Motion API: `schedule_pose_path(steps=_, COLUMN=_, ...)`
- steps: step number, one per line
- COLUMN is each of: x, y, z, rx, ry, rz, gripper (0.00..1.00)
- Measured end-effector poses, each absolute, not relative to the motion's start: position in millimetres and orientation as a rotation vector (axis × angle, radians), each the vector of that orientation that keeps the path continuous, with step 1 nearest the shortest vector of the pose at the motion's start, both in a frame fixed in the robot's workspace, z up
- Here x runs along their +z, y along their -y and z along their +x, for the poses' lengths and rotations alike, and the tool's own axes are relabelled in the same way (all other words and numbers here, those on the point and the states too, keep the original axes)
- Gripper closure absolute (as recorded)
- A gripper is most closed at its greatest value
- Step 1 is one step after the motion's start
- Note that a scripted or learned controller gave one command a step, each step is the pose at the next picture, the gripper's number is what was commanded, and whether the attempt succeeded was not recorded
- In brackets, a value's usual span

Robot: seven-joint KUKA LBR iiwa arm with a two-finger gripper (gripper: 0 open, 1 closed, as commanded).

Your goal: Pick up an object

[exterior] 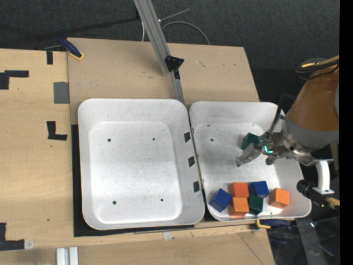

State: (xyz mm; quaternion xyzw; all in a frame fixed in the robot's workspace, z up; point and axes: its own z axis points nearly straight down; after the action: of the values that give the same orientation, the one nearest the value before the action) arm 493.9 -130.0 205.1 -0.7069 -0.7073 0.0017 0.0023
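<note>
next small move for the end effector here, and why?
Probably lift slightly to test the grasp: the end effector sits low in the right bin at a dark green block, apart from the block cluster. Whether it grips the block is unclear.

A pale wooden worktop (pixel 138 70) is seen from above, marked with black tape pieces (pixel 52 130) at its left. Dark grey carpet (pixel 248 10) lies beyond it. A slanted metal pole (pixel 153 26) and a thin white cable (pixel 187 26) cross the far edge.
</note>
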Motion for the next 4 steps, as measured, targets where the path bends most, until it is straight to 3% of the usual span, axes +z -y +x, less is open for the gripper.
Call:
schedule_pose_path(steps=1, x=207, y=130, z=494.7, rx=0.001, ry=2.221, rz=-2.219, gripper=0.0)
schedule_pose_path(steps=3, x=89, y=127, z=492.7, rx=0.005, ry=2.22, rz=-2.219, gripper=0.0)
schedule_pose_path(steps=4, x=101, y=126, z=492.8, rx=0.002, ry=2.22, rz=-2.216, gripper=1.0)
